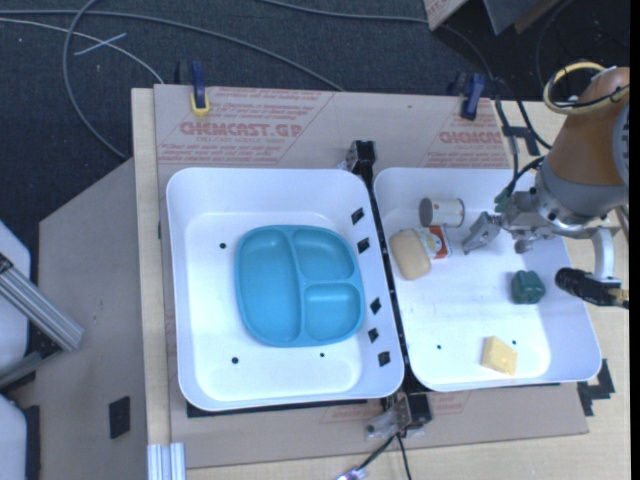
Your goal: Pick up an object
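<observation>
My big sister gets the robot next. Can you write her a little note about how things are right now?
Gripper: over the right bin, fingers open, nothing between them.
Right bin: small can near the top, tan bread-like piece by the divider, dark green lump, yellow wedge.
Left bin: blue divided plate.
Done: nothing picked yet.
Left: grab one object and lift it.

Rt bin (pixel 570 368) center open btwn can (pixel 441 211), green block (pixel 527 287).

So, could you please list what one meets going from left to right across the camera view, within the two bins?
Blue divided plate → beige bread roll → small can → yellow block → green object.
</observation>
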### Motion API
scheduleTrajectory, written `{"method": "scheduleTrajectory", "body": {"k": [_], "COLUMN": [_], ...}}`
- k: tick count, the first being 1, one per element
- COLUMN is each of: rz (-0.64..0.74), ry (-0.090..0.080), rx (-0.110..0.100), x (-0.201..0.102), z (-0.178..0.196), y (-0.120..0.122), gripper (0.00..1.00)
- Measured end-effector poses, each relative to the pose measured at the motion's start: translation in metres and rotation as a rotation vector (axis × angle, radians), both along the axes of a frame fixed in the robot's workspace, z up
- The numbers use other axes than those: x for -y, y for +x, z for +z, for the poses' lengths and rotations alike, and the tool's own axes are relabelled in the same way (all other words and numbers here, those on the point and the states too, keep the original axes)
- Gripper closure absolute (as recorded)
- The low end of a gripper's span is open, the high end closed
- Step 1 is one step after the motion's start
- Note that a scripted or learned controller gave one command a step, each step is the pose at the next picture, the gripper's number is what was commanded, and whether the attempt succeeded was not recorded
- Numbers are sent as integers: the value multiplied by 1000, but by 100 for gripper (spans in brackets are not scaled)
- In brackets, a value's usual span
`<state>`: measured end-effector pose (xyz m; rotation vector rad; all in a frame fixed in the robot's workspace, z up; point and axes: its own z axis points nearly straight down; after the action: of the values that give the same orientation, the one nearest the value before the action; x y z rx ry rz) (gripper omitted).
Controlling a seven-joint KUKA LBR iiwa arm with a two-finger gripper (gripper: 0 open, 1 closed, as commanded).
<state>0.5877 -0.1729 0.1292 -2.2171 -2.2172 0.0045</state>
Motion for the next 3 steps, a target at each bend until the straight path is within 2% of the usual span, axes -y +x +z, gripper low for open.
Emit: {"method": "scheduleTrajectory", "body": {"k": [1,2,3], "rz": [0,1,1], "ry": [-1,-4,-3], "rx": [8,14,11], "x": [0,1,2], "z": [14,72,94], "y": [2,14,15], "gripper": [100,100,100]}}
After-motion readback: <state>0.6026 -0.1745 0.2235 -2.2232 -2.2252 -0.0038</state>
